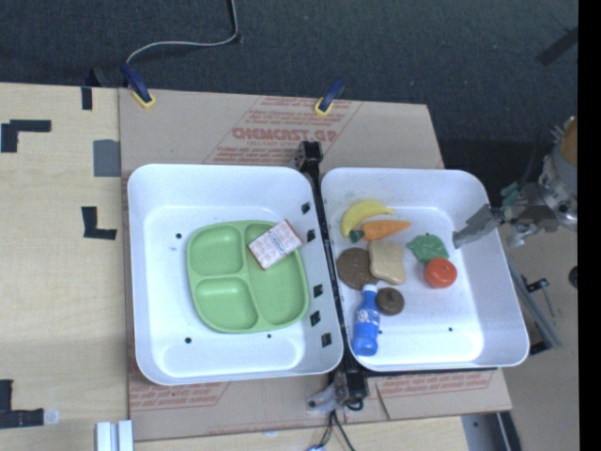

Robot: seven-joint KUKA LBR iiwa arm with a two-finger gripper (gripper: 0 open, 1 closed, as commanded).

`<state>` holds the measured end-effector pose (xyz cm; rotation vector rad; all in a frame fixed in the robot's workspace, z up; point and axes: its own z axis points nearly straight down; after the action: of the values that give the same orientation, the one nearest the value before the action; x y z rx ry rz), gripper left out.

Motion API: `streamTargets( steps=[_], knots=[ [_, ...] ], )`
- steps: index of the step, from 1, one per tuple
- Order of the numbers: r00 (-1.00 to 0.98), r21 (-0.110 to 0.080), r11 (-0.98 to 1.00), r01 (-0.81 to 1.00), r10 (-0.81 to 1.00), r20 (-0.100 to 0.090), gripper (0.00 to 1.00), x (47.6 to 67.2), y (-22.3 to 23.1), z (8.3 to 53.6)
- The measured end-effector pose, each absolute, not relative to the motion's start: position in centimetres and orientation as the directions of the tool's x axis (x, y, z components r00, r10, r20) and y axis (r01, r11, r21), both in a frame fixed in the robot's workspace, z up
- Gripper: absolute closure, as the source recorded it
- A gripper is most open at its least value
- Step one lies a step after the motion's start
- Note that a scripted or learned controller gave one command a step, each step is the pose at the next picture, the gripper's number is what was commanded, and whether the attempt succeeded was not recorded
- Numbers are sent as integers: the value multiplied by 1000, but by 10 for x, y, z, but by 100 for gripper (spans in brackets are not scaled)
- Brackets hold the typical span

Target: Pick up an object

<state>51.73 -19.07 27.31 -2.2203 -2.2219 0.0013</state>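
Hovering the end effector (474,225) above the right bin's (488,332) right wall, probably poised for an approach; open or closed, cannot tell. Lying loose nearest it inside that bin, ready for picking: red tomato (439,272), green pepper (427,247). Crowding toward that bin's left wall: bread (387,261), carrot (385,227), banana (362,214), bottle (366,322).

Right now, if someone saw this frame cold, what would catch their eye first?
Probably the bright green divided plate in the left bin, with a small patterned packet lying on its upper right corner. Next, the cluster of toy food in the right bin: a banana and a carrot at the top, a red tomato to the right, and a blue bottle at the bottom. The gripper sits over that bin's right rim.
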Motion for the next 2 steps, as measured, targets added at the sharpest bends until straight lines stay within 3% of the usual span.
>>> streamTargets(
  steps=[1, 2],
  knots=[
    [0, -4, 0, 1000, 1000, 1, 0, 550, -217, 174],
    [-1, 6, 1, 1000, 1000, -2, 0, 546, -187, 89]
  ],
)
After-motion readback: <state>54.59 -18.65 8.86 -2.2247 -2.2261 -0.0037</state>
